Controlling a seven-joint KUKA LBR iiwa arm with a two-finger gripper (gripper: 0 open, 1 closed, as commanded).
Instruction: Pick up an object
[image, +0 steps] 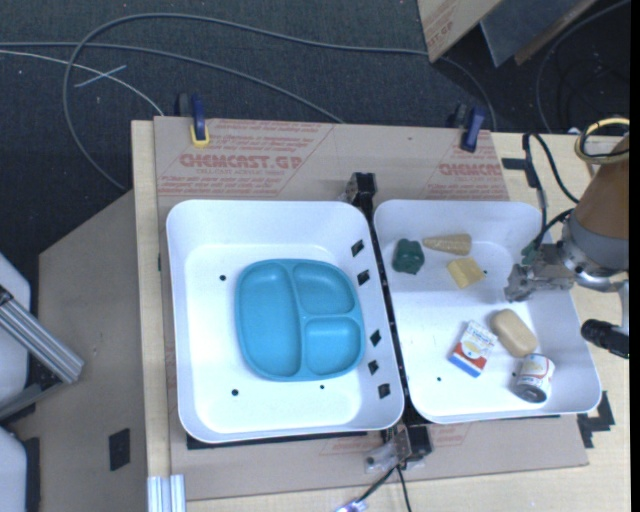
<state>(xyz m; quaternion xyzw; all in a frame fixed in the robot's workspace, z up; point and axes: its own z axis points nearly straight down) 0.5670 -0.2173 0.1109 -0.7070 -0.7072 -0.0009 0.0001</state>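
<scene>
you're at the approach step: the gripper (527, 280) hangs over the right bin (430, 390), and i cannot tell its state. nothing shows held. the nearest candidate, a tan oval block (513, 331), lies just below it, beside the small can (534, 378). next you'll need to line up over it and descend.

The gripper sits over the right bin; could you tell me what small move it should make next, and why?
Probably lower the gripper toward the tan block just in front of it. That looks like the closest object, it lies apart from the small can and the carton, and nothing appears held yet.
</scene>
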